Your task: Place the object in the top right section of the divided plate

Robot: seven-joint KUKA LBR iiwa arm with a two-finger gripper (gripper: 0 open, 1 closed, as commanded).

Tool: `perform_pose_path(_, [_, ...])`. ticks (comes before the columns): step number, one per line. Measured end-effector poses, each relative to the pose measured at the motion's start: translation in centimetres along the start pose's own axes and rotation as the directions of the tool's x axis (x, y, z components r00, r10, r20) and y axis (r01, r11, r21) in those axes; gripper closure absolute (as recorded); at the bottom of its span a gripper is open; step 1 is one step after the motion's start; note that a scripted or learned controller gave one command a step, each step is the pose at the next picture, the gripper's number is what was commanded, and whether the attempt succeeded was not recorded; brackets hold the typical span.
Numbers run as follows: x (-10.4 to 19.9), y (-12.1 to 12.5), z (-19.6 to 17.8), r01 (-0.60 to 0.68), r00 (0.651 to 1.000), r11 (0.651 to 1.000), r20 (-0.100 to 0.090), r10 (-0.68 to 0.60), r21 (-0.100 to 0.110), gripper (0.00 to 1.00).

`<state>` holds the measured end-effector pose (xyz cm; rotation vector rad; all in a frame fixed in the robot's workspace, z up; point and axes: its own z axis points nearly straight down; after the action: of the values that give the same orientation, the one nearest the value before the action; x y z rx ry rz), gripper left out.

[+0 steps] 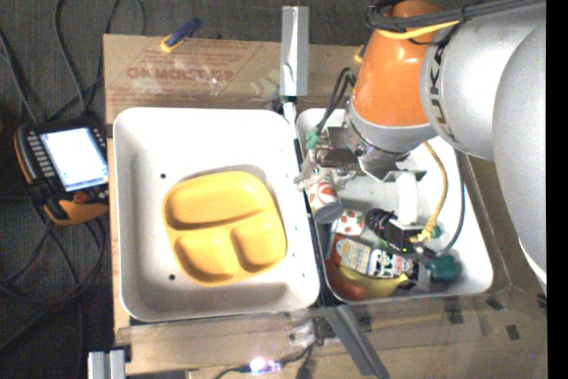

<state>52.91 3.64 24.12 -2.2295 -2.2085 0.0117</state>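
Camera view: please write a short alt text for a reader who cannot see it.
A grey and orange robot arm reaches down into the right white bin, which holds a jumble of small objects. The left white bin holds a yellow divided plate with nothing in its sections.

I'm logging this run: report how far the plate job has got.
Done: nothing is placed; the yellow divided plate in the left bin has all sections bare. In hand: the arm is down over the right bin, above its cluttered objects; a grasp can't be confirmed. Left: pick an object, carry it over, set it in the top right section.
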Motion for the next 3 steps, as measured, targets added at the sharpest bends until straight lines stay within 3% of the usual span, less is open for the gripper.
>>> perform_pose_path(1, [6.0, 7.0, -2.3, 0.09, 0.996, 0.996, 0.004, -0.09, -0.002, 1.0])
perform_pose_path(2, [13.8, 5.9, -2.1, 0.393, 0.92, 0.92, 0.002, -0.393, -0.001, 1.0])
perform_pose_path(3, [12.8, -1.9, 2.9, 0.474, 0.881, 0.881, 0.0, -0.474, 0.001, 1.0])
